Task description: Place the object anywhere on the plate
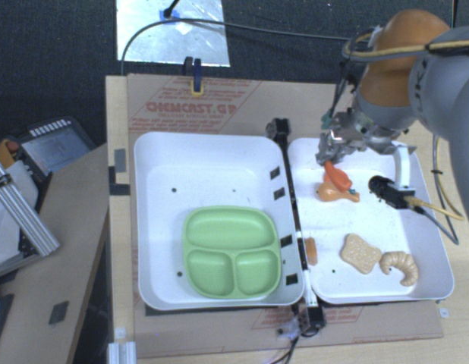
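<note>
A green plate (pixel 231 250) with three compartments lies in the left bin (pixel 158 173), toward its front. My gripper (pixel 328 155) hangs over the back left part of the right bin (pixel 428 237). Just below its tip lies an orange carrot-shaped piece (pixel 338 177), tilted, touching or almost touching the gripper. A paler orange, pear-shaped piece (pixel 334 194) lies right in front of the carrot piece.
A slice of toast (pixel 360 253) and a croissant (pixel 400 266) lie at the front of the right bin. A small orange piece (pixel 311 251) rests by the divider (pixel 289 196) between the bins. A clamp (pixel 195 76) stands behind the left bin.
</note>
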{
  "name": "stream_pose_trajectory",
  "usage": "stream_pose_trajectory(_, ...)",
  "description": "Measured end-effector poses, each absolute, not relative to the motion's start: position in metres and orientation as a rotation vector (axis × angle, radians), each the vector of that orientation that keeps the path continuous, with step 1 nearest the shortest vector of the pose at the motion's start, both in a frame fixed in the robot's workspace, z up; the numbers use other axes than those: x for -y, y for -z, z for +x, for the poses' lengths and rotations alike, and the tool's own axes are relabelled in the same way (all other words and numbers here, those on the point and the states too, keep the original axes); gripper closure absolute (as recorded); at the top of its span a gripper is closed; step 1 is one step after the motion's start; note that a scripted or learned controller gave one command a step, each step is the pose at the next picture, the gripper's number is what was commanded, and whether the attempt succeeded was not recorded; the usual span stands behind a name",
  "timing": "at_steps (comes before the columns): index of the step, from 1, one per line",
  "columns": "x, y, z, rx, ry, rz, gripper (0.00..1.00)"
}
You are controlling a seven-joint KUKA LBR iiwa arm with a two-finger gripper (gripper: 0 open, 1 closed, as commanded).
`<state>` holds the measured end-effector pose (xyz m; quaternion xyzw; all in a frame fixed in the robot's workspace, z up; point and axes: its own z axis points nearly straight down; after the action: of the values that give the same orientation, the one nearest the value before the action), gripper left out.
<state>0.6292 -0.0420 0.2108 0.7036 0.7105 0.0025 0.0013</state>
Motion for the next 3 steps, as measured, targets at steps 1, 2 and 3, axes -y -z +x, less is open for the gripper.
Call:
stream_pose_trajectory(1,-0.012,-0.224,0.641,-2.232,-0.007,2.209,1.0)
stream_pose_trajectory(2,-0.059,-0.216,0.645,-2.231,-0.004,2.211,1.0)
stream_pose_trajectory(3,-0.122,-0.222,0.653,-2.233,-0.008,2.21,1.0)
